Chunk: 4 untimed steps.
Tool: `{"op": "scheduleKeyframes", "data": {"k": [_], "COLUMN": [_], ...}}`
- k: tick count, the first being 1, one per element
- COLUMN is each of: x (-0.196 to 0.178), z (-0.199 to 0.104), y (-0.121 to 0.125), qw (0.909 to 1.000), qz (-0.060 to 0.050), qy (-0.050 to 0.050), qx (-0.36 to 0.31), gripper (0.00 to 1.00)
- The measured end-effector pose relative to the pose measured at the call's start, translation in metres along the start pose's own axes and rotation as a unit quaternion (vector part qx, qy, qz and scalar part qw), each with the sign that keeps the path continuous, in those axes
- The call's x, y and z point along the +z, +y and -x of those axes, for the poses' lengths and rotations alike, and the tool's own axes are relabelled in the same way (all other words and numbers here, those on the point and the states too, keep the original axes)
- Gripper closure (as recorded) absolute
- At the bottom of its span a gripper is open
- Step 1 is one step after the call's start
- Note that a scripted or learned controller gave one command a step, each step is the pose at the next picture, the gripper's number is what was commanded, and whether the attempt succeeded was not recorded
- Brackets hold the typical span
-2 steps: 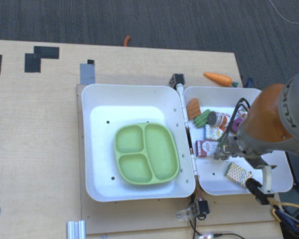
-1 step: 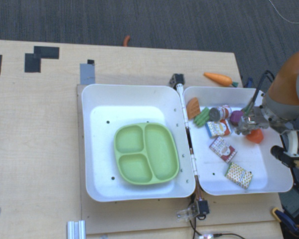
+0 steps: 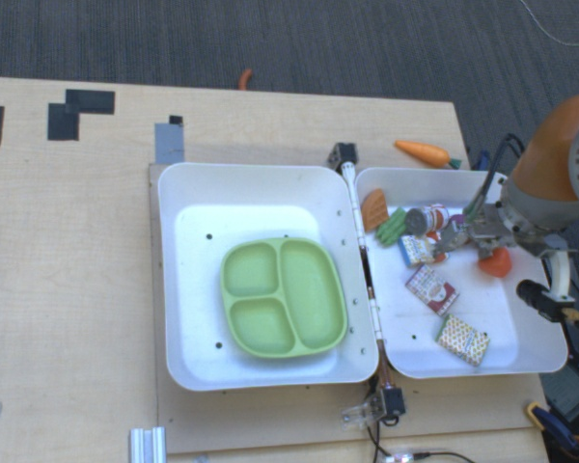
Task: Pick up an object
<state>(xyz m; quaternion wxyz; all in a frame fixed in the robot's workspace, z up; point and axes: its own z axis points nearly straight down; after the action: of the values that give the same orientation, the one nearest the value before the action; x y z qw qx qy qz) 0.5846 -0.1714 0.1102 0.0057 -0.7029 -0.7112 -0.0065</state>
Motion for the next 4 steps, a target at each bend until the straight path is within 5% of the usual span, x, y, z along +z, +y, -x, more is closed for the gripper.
{"op": "scheduleKeyframes", "data": {"k": [1, 2, 3, 4], "x": [0.023, 0.012, 0.012, 0.004], "z": [-0.074, -0.073, -0.073, -0.075], "y": [-0.007, -0.004, -0.004, -0.002], "qw": [0.9999, 0.9999, 0.9999, 0.9999], "qz": [0.006, 0.010, 0.010, 0.009], "qy": [-0.010, -0.010, -0.011, -0.009], "qx": [0.005, 0.002, 0.002, 0.000], "gripper": [0.00, 1.00, 0.00, 1.00]}}
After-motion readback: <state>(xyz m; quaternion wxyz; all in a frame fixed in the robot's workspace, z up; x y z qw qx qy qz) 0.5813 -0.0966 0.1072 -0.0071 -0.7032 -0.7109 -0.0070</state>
